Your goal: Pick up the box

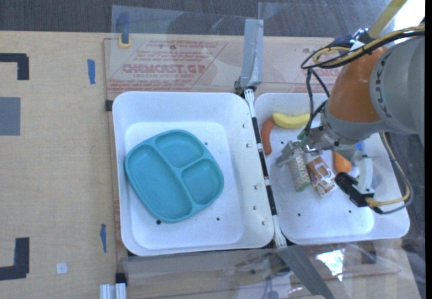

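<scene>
While the grey arm leans in from three o'clock, it hangs over the right bin. At nine o'clock the left bin bears a teal divided plate. Beneath the wrist, near the right bin's centre, lies the box, a small printed carton beside a paler packet; a banana sits at twelve o'clock from them. The carton looks light, stiff and easily crushed, best pinched across its narrow sides. The gripper hovers just at the box's eleven o'clock; how wide the jaws stand, I cannot tell.
</scene>
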`<action>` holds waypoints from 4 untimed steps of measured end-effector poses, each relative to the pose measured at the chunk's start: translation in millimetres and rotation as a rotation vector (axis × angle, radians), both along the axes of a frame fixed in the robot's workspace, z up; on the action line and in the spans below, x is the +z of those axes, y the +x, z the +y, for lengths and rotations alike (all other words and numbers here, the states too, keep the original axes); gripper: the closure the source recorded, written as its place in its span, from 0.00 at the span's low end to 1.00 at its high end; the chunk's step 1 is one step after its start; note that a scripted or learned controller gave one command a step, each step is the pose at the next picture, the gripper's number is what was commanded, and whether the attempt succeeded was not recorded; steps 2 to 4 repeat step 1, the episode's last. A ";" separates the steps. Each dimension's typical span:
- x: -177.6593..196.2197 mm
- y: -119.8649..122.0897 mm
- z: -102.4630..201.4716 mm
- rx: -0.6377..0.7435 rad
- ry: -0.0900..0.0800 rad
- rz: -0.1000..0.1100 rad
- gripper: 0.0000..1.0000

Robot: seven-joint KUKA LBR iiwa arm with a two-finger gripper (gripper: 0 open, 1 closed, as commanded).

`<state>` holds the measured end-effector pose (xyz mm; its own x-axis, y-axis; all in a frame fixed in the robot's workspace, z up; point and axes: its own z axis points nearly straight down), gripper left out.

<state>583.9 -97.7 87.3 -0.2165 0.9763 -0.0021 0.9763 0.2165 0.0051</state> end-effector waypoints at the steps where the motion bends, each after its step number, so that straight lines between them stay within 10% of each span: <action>1: 11.3 1.6 -1.1 -0.002 0.000 -0.006 1.00; 4: 11.3 1.6 -1.1 -0.002 0.000 -0.006 1.00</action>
